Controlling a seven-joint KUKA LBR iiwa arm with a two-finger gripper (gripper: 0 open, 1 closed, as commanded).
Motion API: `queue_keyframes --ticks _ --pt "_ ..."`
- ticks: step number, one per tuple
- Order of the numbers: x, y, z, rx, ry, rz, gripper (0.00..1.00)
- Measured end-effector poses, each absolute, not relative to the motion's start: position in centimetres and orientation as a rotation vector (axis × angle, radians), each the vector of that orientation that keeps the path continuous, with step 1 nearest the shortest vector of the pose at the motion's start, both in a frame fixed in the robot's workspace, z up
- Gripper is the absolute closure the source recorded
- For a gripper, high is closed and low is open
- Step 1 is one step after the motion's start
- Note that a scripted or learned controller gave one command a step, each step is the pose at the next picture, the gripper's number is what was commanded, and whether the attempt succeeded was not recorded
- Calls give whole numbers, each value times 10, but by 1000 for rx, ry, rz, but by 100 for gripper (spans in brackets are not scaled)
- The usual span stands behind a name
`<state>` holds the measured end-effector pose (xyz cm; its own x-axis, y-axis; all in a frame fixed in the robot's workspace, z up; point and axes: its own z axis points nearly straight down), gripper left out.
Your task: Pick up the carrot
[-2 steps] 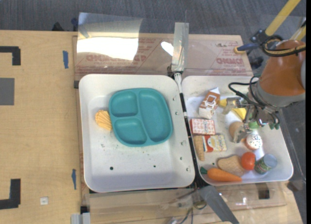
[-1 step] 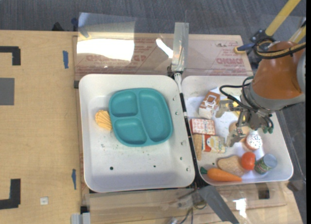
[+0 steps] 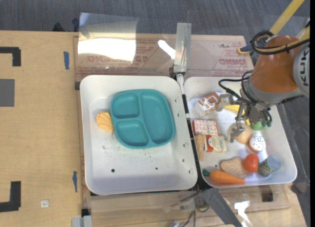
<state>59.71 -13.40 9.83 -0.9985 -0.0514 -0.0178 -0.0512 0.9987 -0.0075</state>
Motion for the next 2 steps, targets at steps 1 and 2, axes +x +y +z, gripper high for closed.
queue_keyframes --ticks 1,2 --pt "573 -178 88 -208 3129 -3 0" --pt "552 -154 88 -57 3134 -1 0"
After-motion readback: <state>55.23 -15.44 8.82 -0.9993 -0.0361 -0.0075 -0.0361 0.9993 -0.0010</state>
